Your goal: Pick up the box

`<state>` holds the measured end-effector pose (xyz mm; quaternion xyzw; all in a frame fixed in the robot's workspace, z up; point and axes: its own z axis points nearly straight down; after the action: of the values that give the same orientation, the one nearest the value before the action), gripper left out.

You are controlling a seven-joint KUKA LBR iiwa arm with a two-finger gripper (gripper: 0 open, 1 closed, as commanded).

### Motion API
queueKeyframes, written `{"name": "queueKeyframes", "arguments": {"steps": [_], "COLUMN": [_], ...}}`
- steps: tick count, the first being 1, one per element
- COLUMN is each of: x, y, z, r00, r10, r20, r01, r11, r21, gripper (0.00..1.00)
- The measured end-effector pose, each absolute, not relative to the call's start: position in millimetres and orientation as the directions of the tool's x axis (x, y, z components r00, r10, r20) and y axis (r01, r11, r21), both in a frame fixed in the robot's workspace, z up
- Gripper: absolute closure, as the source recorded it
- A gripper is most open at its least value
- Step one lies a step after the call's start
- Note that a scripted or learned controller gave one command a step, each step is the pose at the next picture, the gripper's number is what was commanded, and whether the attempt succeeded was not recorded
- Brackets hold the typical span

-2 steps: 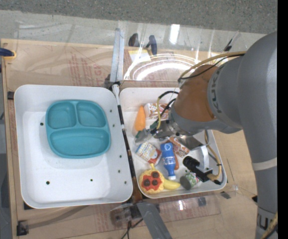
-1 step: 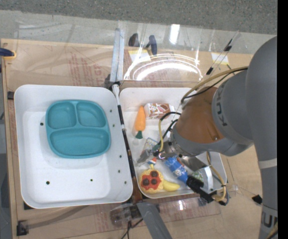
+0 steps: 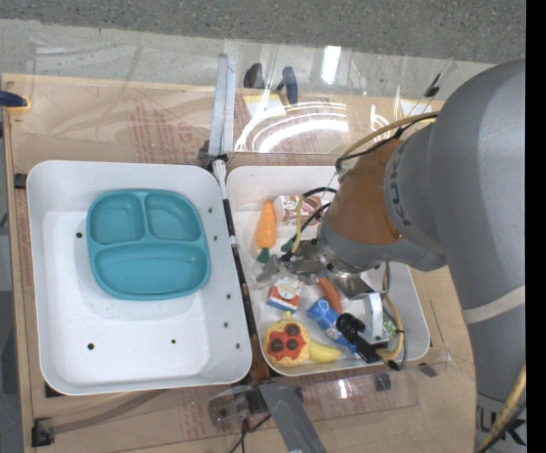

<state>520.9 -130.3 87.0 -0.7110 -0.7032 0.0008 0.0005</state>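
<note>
Here, box (image 3: 285,296) lies just below claw (image 3: 287,263); claw state unclear.

Bright overhead light; glare on the clear shield (image 3: 301,125); slightly soft focus.

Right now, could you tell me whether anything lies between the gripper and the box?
Nothing visible does. The gripper hangs in the right bin just above the small box, with the carrot off to its far side.

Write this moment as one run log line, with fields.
arm: over right bin | pincer: low among toys | box: lying in bin, not lifted | left bin: teal plate
</note>
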Motion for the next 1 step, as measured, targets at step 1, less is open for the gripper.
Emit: {"name": "queueKeyframes", "arguments": {"steps": [1], "x": [520.2], "y": [-131.8], "z": [96.9], "r00": [0.011], "r10": [1.0], "r20": [-0.001], "r01": [1.0], "r11": [-0.011], "r21": [-0.004], "gripper": [1.0]}}
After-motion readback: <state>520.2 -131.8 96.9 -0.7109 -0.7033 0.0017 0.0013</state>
